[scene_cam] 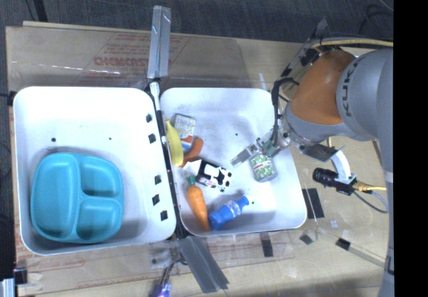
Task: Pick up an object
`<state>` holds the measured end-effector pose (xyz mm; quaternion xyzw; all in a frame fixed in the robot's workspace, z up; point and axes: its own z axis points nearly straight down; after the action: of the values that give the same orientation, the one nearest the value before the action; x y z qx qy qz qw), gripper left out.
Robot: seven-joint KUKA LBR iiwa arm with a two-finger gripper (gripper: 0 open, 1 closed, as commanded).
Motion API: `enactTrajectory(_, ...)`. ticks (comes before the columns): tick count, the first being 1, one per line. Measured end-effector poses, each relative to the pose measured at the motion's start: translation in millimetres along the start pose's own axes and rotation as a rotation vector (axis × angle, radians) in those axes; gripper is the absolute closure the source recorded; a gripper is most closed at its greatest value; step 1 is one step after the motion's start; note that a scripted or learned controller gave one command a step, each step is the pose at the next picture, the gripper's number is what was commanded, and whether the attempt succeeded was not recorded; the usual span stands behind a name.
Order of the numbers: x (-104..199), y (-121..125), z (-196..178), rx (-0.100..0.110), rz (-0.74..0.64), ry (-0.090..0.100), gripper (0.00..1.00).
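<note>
In the camera view my gripper (259,152) hangs low over the right side of the right bin (221,102). A small clear jar with green dots (263,168) lies right beneath it, touching or nearly touching the gripper; whether it is gripped is hidden. Further left in the same bin lie a black-and-white cow toy (215,176), a carrot (196,201), a blue bottle (227,212), a yellow banana (174,144), an orange-red piece (193,148) and a small printed can (184,124).
The left bin (80,105) holds a light blue divided tray (77,197) at its front left. A metal divider bar (158,41) runs between the bins. Black tape marks and a cable lie on the bench right of the right bin.
</note>
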<state>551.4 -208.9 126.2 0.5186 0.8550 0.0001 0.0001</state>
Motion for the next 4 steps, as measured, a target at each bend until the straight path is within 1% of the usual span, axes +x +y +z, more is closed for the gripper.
enactTrajectory(1,-4.3,10.2,33.2,0.001,-0.055,0.002,0.0)
enactTrajectory(2,-0.8,1.7,-8.4,-0.001,-0.108,-0.001,0.0)
enactTrajectory(3,-6.9,11.0,16.4,0.001,-0.102,0.0,0.0)
enactTrajectory(4,-7.0,10.8,16.4,0.001,-0.102,0.0,0.0)
